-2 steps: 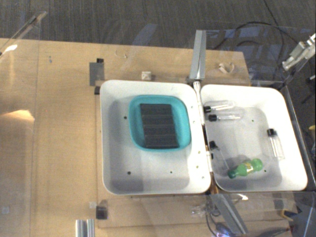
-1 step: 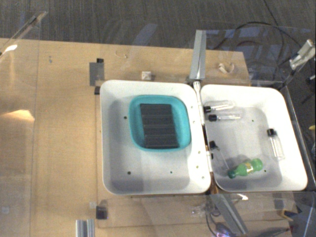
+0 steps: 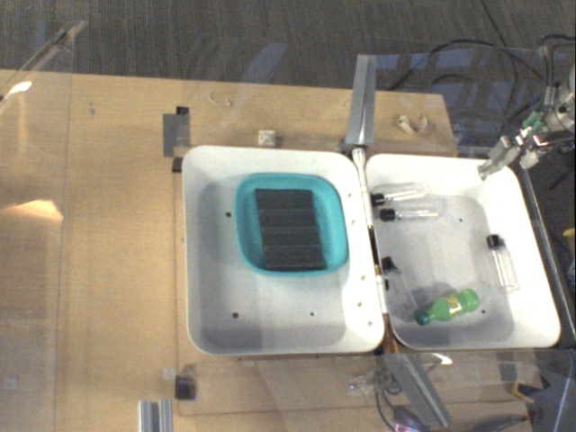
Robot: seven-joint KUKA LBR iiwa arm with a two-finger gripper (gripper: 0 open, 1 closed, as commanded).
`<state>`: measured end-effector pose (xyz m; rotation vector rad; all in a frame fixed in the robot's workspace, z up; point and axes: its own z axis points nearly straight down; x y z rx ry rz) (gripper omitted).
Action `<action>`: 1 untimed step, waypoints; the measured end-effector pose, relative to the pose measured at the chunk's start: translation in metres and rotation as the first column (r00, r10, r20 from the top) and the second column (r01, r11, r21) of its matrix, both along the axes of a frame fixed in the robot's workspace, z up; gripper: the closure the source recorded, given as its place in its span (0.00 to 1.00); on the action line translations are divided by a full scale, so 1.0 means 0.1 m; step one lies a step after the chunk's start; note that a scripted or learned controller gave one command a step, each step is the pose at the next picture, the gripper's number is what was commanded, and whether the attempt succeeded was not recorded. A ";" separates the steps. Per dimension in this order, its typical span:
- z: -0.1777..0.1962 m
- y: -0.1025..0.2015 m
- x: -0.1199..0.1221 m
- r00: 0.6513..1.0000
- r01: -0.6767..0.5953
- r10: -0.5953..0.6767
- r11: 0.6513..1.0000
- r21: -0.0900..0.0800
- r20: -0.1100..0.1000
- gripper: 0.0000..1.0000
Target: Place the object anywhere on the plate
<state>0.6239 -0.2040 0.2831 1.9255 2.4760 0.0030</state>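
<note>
A teal plate (image 3: 335, 234) with rounded corners lies in the left bin (image 3: 207, 313), toward its back. A dark, ridged rectangular block (image 3: 288, 229) rests flat on the middle of the plate, inside its rim. In the right bin (image 3: 535, 327), a small green bottle (image 3: 447, 307) lies on its side near the front. Three clear tubes with black caps also lie there: two (image 3: 405, 193) (image 3: 412, 211) at the back left and one (image 3: 502, 261) by the right wall.
A grey metal divider post (image 3: 362, 97) stands behind the seam between the bins. A grey fitting with green parts and cables (image 3: 526, 138) hangs over the right bin's back right corner. Bare wooden bench (image 3: 90, 241) stretches to the left.
</note>
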 end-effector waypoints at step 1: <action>0.09 -0.01 -0.16 0.996 0.090 -0.090 0.996 0.000 0.001 0.00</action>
